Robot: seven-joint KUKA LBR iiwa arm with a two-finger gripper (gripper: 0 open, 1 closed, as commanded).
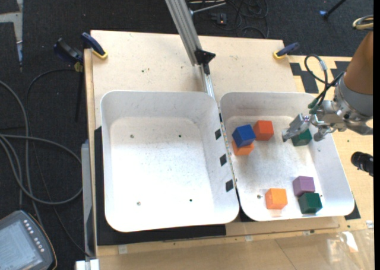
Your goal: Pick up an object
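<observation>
With the pincer (304,129) low in the right bin (332,162) and a green block (303,138) seemingly pinched between its fingers near the far wall, a shallow off-centre hold could, I judge, let the block slip on lifting.

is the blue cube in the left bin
No, the blue cube sits in the right bin, stacked on an orange cube.
</observation>
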